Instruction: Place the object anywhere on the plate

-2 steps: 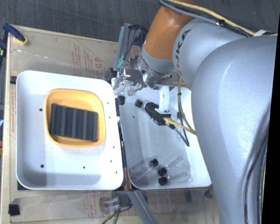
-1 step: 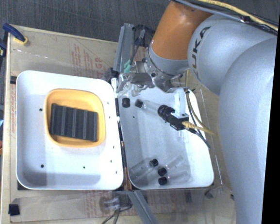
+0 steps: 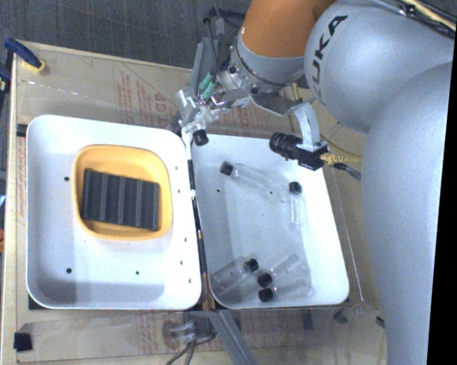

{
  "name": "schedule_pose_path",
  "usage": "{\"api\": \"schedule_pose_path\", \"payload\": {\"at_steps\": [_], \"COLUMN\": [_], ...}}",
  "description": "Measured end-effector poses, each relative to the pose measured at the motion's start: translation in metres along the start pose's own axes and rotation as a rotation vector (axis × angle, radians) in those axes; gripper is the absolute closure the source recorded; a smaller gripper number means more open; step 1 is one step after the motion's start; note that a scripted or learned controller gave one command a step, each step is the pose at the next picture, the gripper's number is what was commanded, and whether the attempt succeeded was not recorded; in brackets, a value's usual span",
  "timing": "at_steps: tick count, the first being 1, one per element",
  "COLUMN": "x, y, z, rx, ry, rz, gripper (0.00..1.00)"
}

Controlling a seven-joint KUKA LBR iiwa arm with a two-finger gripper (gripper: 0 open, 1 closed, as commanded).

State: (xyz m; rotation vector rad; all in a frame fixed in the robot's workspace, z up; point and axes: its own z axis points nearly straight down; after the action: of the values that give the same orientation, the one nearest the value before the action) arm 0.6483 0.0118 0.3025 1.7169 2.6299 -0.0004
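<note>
objects: clear plastic vials with black caps (image 3: 261, 278), lying flat in right white bin (image 3: 330, 250), three near front edge, two further back | plate: yellow rounded-square plate (image 3: 123, 160), dark ribbed centre, flat in left white bin (image 3: 44, 201)

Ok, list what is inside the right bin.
The right bin holds clear vials with black caps: one near the top, one at right, several clustered at the bottom. The arm covers its upper right corner.

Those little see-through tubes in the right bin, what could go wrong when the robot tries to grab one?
The clear tubes are hard to spot against the white right bin, so the claw may miss. Three lie bunched in the near corner, so one could be nudged away. The plate lies in the other bin, so a tube might drop.
</note>
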Motion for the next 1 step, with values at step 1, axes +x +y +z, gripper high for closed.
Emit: {"api": "schedule_pose_path", "payload": {"at_steps": [1], "x": [0.0124], "y": [0.0065], "z": [0.0525], "rx": [0.003], "ry": [0.002], "rz": [-0.326], "gripper": [1.00]}}
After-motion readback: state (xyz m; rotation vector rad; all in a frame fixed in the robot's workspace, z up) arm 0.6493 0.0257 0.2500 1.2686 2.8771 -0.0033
